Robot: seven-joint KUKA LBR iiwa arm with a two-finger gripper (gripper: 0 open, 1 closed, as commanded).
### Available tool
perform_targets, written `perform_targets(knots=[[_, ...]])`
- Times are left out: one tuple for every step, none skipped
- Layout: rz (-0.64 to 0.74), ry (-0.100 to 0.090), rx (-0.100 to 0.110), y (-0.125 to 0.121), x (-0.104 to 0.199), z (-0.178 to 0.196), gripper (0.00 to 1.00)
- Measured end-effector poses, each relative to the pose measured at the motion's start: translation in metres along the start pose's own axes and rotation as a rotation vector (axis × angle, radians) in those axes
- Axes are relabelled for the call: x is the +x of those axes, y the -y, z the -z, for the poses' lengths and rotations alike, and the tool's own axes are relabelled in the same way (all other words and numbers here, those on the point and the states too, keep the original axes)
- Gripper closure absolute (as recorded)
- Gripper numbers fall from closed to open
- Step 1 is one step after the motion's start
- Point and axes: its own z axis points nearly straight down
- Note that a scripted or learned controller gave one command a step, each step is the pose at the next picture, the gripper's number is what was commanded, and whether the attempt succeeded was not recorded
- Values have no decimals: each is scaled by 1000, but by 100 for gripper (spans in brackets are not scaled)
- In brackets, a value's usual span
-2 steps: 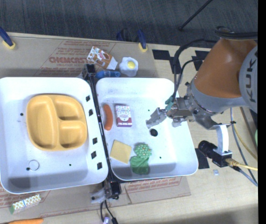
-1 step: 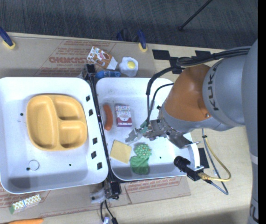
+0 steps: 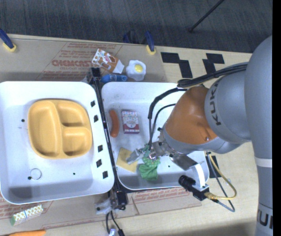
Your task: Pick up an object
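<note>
My tool [image 3: 149,154] hangs low in the right bin [image 3: 140,88], right above the green toy [image 3: 149,170]. I cannot tell its grip. The yellow piece [image 3: 126,160] lies just left.

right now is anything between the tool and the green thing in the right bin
Nothing visible is. The tool sits right above the crumpled green item, at its top edge. The yellow wedge lies just to the left, the red packet farther up.
</note>
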Motion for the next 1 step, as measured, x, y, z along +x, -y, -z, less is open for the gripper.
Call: perform_targets(knots=[[3, 11, -7, -1, -4, 11, 100]])
